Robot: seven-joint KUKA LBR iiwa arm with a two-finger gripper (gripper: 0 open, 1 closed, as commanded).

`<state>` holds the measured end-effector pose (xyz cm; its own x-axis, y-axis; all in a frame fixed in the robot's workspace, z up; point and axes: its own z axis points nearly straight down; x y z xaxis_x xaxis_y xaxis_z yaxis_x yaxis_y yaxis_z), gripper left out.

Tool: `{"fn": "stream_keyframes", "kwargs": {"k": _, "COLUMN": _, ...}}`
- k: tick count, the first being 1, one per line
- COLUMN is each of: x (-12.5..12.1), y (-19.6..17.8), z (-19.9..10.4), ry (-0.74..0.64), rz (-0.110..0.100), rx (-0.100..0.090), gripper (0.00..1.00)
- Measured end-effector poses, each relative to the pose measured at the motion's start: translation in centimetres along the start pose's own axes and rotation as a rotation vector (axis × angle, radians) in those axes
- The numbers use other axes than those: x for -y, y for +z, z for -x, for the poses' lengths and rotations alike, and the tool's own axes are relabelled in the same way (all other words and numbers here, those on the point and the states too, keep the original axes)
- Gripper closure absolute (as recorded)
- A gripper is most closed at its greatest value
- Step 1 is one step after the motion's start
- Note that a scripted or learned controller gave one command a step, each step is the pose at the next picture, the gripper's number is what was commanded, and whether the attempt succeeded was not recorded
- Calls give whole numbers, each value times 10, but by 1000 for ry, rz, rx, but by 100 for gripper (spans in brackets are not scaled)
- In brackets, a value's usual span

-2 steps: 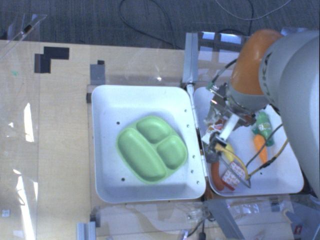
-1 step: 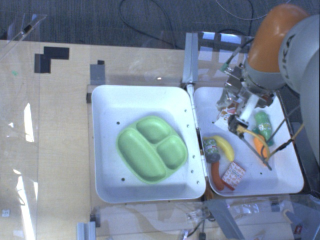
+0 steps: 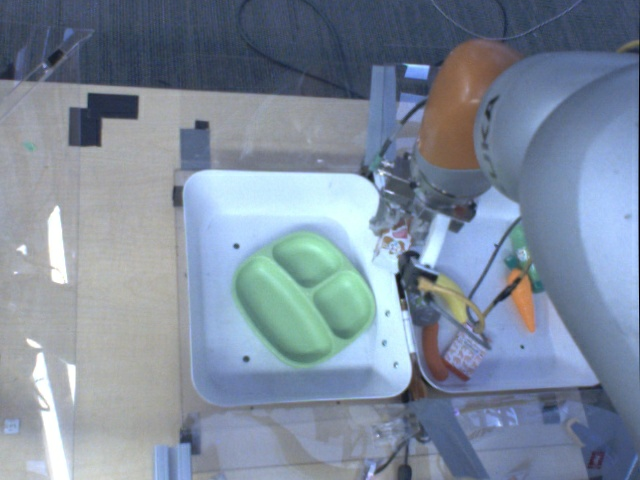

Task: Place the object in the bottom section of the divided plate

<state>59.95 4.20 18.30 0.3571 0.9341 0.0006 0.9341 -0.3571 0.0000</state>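
Pale wooden bench (image 3: 120, 298), dark grey carpet (image 3: 250, 28), black cable (image 3: 300, 13)

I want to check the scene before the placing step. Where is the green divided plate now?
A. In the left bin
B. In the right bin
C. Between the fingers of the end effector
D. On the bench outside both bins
A: the plate lies flat on the floor of the left bin.

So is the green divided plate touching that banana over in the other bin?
Apart. The camera view shows the green divided plate lying in the left bin, while the banana lies in the right bin, with the bins' rims between them.
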Motion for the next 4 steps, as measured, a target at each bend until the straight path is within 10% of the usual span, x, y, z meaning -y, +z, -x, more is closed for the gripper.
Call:
{"fn": "stream_keyframes", "kwargs": {"k": 1, "x": 51, "y": -10, "z": -41, "ry": -575, "rz": 1, "rx": -1, "gripper": 100}}
{"fn": "stream_keyframes", "kwargs": {"k": 2, "x": 14, "y": -7, "z": -58, "ry": -658, "rz": 3, "rx": -1, "gripper": 100}}
{"fn": "stream_keyframes", "kwargs": {"k": 4, "x": 123, "y": 1, "z": -141, "ry": -813, "rz": 0, "rx": -1, "gripper": 100}}
